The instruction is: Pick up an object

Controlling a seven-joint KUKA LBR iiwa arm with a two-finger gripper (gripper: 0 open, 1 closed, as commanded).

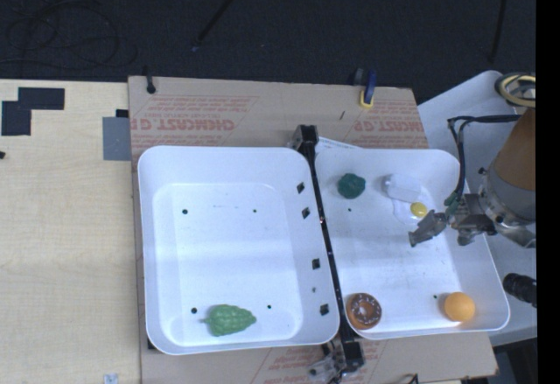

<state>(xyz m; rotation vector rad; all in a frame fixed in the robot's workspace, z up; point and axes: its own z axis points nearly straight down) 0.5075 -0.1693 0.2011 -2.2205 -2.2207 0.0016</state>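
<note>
Grey end effector [430,229] grip unclear, right bin [398,312] | yellow piece [419,210] beside | orange ball [458,307] near

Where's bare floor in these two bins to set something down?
Left white bin: bare floor everywhere above the light green bumpy lump. Right white bin: bare middle between the dark green ball, brown round donut and orange ball. It's crowded by the gripper.
</note>
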